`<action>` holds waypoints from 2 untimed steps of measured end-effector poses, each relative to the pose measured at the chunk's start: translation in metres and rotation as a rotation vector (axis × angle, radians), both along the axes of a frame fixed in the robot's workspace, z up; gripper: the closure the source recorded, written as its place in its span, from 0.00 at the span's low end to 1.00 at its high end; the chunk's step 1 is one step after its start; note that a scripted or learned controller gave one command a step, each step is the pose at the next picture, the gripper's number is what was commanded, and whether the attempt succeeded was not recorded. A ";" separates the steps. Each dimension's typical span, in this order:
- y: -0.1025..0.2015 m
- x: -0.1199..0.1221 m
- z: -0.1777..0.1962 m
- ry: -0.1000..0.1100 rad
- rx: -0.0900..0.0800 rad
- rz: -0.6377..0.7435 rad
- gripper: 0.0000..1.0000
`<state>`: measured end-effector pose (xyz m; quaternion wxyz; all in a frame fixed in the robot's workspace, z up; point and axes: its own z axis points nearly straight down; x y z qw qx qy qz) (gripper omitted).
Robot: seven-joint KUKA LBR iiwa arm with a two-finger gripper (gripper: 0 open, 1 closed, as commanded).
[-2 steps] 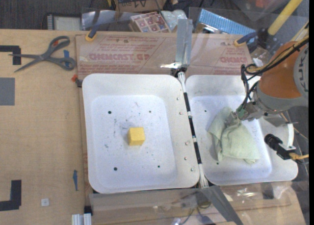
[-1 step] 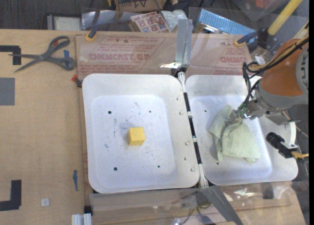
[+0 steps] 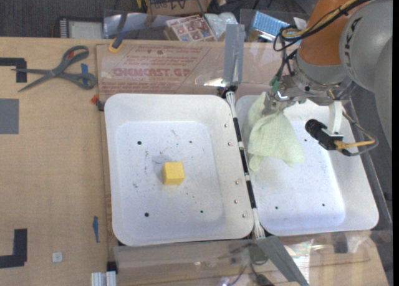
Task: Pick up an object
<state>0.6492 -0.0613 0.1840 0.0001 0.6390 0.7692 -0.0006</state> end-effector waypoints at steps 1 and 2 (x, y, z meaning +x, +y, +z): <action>-0.010 -0.029 0.000 0.004 0.001 -0.103 1.00; -0.085 -0.136 -0.034 0.001 0.001 -0.066 1.00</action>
